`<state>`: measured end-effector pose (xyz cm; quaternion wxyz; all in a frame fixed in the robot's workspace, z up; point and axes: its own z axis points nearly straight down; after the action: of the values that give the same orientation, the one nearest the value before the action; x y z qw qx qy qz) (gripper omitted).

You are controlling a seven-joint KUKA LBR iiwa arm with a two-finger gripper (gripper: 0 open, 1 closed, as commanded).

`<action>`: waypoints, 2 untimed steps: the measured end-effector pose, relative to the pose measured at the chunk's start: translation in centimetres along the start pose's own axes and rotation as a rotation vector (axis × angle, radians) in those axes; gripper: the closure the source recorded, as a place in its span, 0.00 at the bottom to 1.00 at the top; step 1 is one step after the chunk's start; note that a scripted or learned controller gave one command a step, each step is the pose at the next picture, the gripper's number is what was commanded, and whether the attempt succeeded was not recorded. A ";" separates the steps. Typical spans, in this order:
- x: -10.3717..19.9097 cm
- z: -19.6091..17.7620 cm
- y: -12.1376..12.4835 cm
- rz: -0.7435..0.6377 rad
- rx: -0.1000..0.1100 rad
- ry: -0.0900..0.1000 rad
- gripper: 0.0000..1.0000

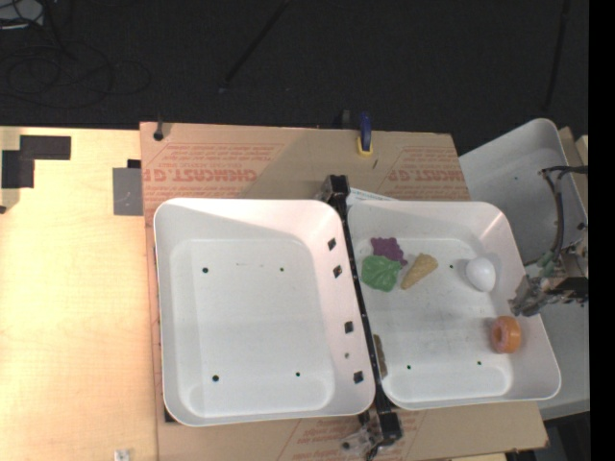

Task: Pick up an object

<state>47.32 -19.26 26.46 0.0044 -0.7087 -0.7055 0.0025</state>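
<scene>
Our claw [530,301] sits at the right edge of the right-hand shallow white bin [452,392], just outside its rim, and we cannot tell how it is set, since it is small and tangled with wiring. We see nothing gripped in it. Inside that bin lie five things: a round orange object [505,334] near the right wall, closest to the claw; a white egg-shaped ball [479,275] above it; and, nearer the middle divider, a tan cone-shaped piece [418,270], a green leafy lump [381,274] and a purple lump [388,249] clustered together. Beside it, the left white bin [183,353] rests on a brown cardboard sheet [269,166] over the pale wooden worktop [67,315].
</scene>
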 end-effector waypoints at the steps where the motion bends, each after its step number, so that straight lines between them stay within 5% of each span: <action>1: 8.2 1.3 5.2 -0.010 -0.008 -0.002 1.00; 2: 4.4 2.4 0.3 -0.001 -0.003 -0.001 1.00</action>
<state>47.66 -14.82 24.08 0.0027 -0.7084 -0.7058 0.0018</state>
